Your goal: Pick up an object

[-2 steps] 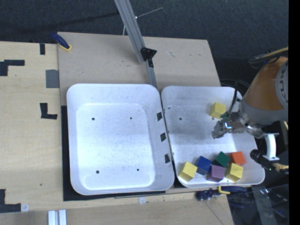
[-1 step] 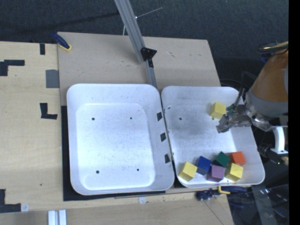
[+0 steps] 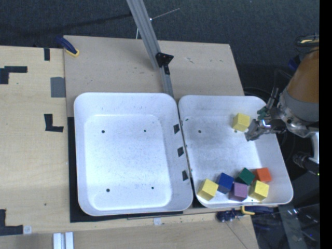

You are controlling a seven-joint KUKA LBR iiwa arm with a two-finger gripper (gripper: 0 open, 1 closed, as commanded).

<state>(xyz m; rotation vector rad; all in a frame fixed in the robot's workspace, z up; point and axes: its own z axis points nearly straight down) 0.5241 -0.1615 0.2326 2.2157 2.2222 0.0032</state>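
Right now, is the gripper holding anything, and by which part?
Cannot be told. The gripper sits against the yellow cube, at its right side, in the right bin.

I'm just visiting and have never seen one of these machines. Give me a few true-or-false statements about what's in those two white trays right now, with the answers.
1. A yellow cube sits apart from the other blocks, near the gripper. True.
2. The blocks lie in the left bin. False: they are all in the right bin; the left bin has none.
3. A cluster of cubes sits at the right bin's near edge, including a blue cube and a green cube. True.
4. The orange cube is stacked on the lone yellow cube. False: it lies in the cluster, away from it.
5. The cluster holds a purple cube. True.
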